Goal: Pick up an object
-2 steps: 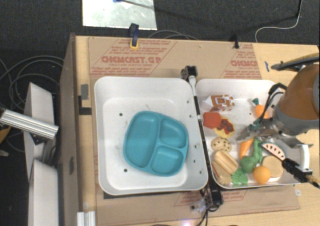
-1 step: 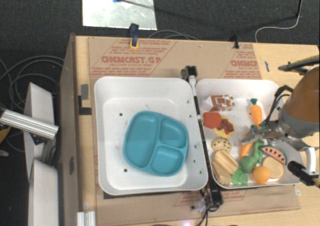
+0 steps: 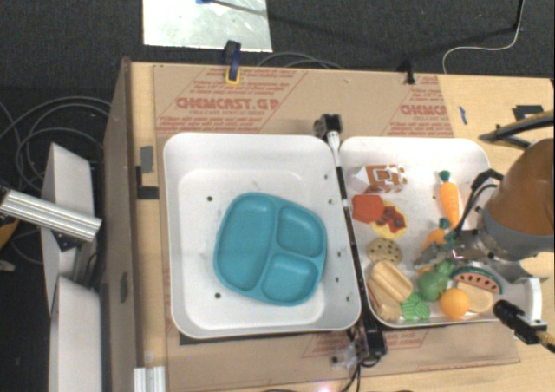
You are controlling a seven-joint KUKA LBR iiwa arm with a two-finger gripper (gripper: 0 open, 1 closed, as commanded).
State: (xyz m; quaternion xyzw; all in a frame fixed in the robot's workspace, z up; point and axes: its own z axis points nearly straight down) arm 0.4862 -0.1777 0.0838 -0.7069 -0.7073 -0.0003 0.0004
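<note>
The right bin [image 3: 416,152] holds several toy foods. Among them are a carrot [image 3: 449,199], a waffle piece [image 3: 384,177], a red piece [image 3: 368,206], a round cookie [image 3: 382,250], a bread roll [image 3: 390,282], green pieces [image 3: 434,283], an orange [image 3: 454,302] and a watermelon slice [image 3: 477,278]. My gripper [image 3: 442,251] reaches in from the right. It hangs low over the bin's right half, just below the carrot and above the green pieces. The arm's orange band [image 3: 529,195] covers the bin's right edge.
The left bin [image 3: 199,165] holds a blue divided plate [image 3: 270,247]. A clamp [image 3: 330,128] sits at the top of the wall between the bins. Cardboard lines the bench behind the bins. Cables and a metal rail [image 3: 48,212] lie off to the left.
</note>
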